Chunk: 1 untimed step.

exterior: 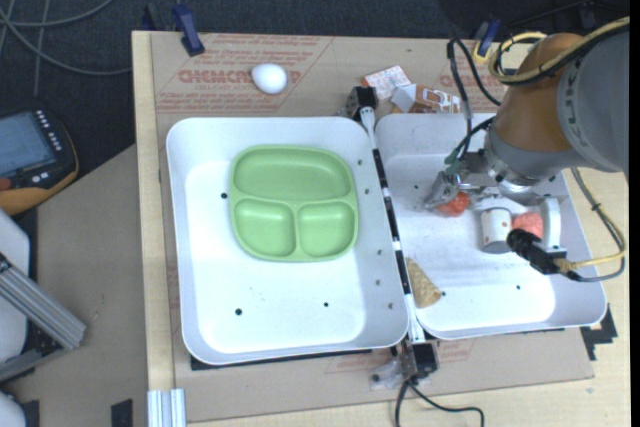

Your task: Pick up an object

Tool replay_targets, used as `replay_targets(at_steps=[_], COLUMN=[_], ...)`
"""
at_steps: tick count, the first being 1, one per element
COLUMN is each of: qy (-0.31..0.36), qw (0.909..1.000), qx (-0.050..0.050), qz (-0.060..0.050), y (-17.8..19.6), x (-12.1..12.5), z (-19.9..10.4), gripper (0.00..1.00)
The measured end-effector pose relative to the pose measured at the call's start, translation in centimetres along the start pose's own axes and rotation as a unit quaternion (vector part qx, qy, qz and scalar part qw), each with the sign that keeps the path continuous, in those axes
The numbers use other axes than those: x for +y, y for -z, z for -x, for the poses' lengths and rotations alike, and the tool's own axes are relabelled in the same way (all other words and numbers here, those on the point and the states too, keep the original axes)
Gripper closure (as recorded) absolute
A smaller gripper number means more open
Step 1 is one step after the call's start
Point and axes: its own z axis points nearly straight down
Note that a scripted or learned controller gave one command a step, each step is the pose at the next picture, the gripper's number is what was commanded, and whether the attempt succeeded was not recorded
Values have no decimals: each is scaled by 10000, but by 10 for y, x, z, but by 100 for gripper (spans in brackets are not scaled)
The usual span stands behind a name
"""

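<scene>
My gripper (443, 194) is low in the right bin (560, 310), near its upper left part, with the grey arm and its orange band (535, 100) reaching in from the right. A small orange-red object (455, 205) lies right against the gripper's tip, partly hidden by it. Just to the right are a white cylinder (493, 228) and a pinkish-red object (541, 220). A tan wedge-shaped piece (424, 285) lies at the bin's lower left, apart from the gripper.
The left bin (200, 295) holds a green divided plate (294, 202). On the bench behind the bins are a white egg-shaped ball (268, 77) and some small packets (400, 90). A black-and-yellow cable (560, 263) trails off the arm.
</scene>
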Motion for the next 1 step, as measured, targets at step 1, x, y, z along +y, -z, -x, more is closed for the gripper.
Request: replay_targets(at_steps=[1], qy=[9], qw=[10000], qx=[-1], qz=[9], y=[91], x=[21], z=[-59], gripper=[100])
